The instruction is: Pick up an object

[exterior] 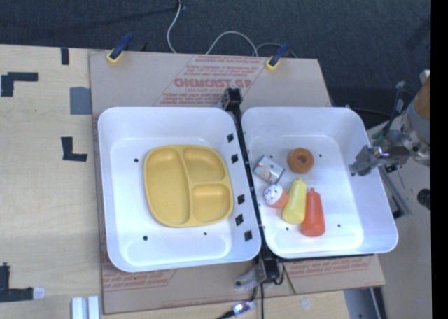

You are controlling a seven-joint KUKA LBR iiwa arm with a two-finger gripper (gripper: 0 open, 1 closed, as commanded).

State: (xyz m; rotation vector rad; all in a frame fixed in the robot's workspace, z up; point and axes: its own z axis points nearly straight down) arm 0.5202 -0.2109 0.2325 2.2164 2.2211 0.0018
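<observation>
Currently the worktop (42, 171) carries a cardboard sheet (210, 80) with two white bins on it, side by side. Left bin (119, 129) holds a yellow divided plate (187, 185), lying flat near its middle. Right bin (343, 129) holds the small stuff, clustered left of centre: orange bottle (313, 214) and yellow bottle (295, 200) lying side by side and touching, a brown donut (302, 160) apart above them, a small silver can (268, 169) to the donut's left, and a small white-and-red piece (274, 195) just below the can, against the yellow bottle. Arm (420, 122) comes in from the right. Claw (364, 160) sits over the right bin's right rim, well apart from the cluster, nothing between its fingers; open or closed, can't tell.
</observation>
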